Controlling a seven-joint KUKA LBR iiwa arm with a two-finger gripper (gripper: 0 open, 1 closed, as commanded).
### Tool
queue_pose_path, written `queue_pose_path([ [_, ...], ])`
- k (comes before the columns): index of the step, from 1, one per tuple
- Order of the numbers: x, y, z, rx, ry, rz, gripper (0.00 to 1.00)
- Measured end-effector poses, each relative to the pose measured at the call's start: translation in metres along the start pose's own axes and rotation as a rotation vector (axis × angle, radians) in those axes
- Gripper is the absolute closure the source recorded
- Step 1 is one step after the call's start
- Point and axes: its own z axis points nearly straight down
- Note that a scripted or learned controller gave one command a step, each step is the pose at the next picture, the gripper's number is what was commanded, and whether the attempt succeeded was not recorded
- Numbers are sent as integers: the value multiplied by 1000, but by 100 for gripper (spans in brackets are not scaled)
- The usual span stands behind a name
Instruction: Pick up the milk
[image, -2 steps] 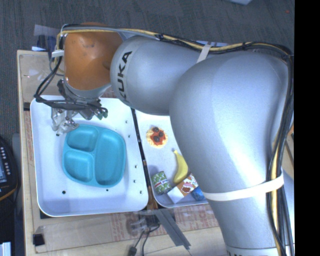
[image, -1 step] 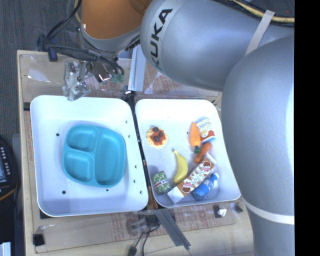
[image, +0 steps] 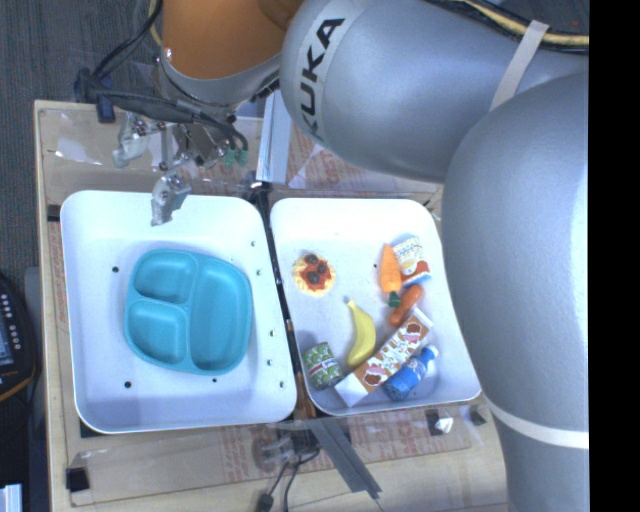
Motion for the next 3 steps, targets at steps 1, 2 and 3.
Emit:
queue_pose_path([
  [1,-14,37,89,-2,4,-65,0],
  [2,-3,11,77,-3,5,-296,0],
  [3,32,-71,94,-4,5,-498,0],
])
